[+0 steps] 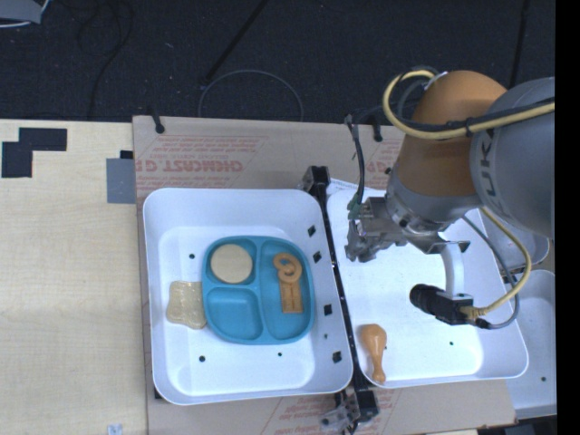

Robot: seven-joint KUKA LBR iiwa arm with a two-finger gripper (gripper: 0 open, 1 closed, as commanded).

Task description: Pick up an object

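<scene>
A tan drumstick-shaped toy [373,350] lies at the near edge of the right bin [507,356], in the corner closest to the divider [332,270] that runs between the two bins. It rests on the bin floor with its thin end pointing toward the near rim, apart from anything else.

Left of the divider, the left bin [172,370] holds a blue sectioned tray [243,320] near its middle. A pale slice of toast [186,304] lies against the tray's left side, on the bin floor. In the tray's far-left section sits a round tan disc [230,263], and in its right section lies a small brown key-shaped piece [289,283].

Right of the divider, farther back than the drumstick, a short black cylinder [439,303] with a cable hangs from the arm over the right bin's floor. Beyond it, the gripper [364,234] hangs just beside the divider, over the far-left part of the right bin, well apart from the drumstick. Whether it is clenched or released cannot be told from here; nothing is seen in its grasp.

Behind the gripper rises the grey arm [512,166] with its orange band [444,143].
</scene>
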